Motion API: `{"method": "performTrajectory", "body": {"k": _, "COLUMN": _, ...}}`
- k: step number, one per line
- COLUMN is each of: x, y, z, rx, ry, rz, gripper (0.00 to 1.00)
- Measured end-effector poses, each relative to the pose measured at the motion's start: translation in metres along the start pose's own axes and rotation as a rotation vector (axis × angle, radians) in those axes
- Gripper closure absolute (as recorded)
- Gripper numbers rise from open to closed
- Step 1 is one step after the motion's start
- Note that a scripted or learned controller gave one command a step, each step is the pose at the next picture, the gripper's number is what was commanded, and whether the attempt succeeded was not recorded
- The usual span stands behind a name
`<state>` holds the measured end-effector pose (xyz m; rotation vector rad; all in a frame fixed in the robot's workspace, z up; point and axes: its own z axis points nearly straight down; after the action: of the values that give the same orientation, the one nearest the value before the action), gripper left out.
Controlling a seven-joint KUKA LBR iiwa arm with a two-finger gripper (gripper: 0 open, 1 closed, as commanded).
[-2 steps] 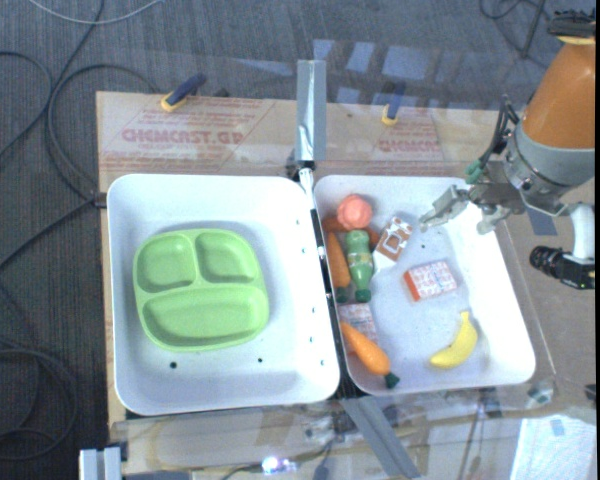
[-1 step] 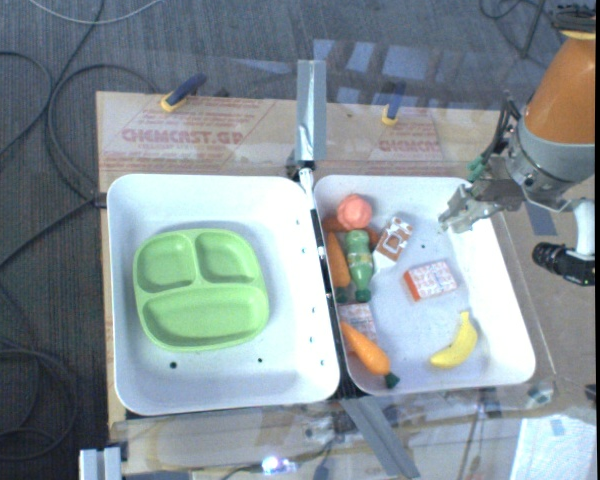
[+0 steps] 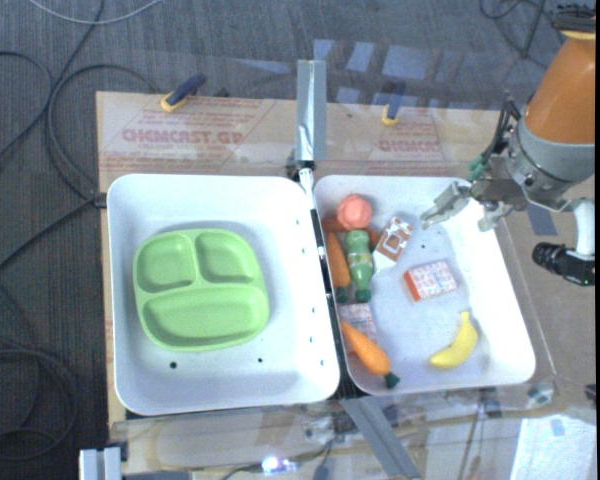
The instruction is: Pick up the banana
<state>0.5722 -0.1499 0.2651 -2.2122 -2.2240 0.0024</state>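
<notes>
The yellow banana (image 3: 456, 344) lies curved in the near right corner of the right bin (image 3: 510, 298). My gripper (image 3: 461, 211) hangs over the far right part of that bin, well beyond the banana and apart from it. Its fingers stand open with nothing between them. The grey wrist and orange band rise behind it at the right edge of the view.
The right bin also holds a pink ball (image 3: 355, 211), a green bottle (image 3: 358, 260), two carrots (image 3: 366, 349), a small brown box (image 3: 393, 238) and a red box (image 3: 429, 281). A green divided plate (image 3: 201, 288) sits in the left bin (image 3: 130, 208).
</notes>
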Motion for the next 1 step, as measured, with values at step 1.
{"method": "performTrajectory", "body": {"k": 1, "x": -0.0365, "y": -0.0564, "z": 0.1413, "rx": -0.001, "ry": -0.001, "rz": -0.024, "gripper": 0.0}}
